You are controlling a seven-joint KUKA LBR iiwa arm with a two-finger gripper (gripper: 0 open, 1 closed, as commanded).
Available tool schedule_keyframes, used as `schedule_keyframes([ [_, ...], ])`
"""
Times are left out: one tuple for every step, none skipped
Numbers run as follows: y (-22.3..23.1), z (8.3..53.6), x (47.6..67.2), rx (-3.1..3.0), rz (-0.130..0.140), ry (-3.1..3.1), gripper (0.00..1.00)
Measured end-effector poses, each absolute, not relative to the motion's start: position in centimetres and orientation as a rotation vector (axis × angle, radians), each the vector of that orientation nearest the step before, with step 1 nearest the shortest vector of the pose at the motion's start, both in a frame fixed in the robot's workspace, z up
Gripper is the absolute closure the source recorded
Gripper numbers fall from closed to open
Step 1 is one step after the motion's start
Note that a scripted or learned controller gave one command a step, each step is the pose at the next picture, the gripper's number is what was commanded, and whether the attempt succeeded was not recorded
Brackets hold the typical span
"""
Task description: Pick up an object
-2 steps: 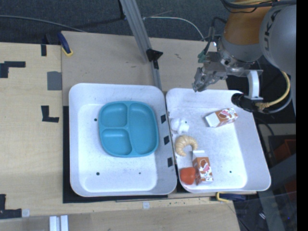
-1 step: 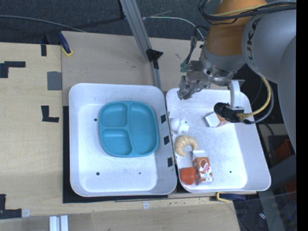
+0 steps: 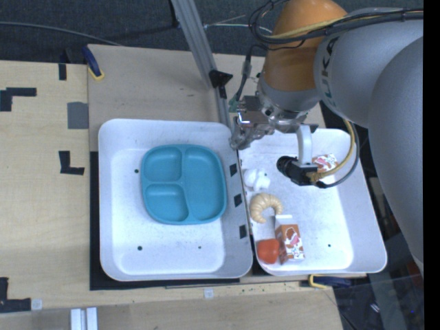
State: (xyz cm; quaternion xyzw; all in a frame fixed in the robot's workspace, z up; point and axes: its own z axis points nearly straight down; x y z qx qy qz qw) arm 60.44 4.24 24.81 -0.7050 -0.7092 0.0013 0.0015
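The tool [image 3: 242, 137], finger state not discernible, is being held over the right bin's [image 3: 357, 253] far-left corner, with the croissant [image 3: 265, 205] lying toward 5 o'clock, its long axis running roughly 10-to-4.

Left bin [image 3: 117, 253]: white, shallow — holds a teal divided plate [image 3: 183, 184] with three sections, lying flat near its middle.
Right bin [image 3: 357, 246]: white, touching the left bin along their shared edge.
Bench [image 3: 41, 205]: pale wood, with dark tape marks on its left side.
Metal post [image 3: 196, 40]: grey, slanting down toward the bins' far edge.
Floor: dark — beyond the bench at the top.
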Motion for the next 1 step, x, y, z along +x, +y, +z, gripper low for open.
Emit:
schedule_keyframes([
  [10.15, 23.64, 59.25, -2.211, 0.003, -2.227, 1.0],
])
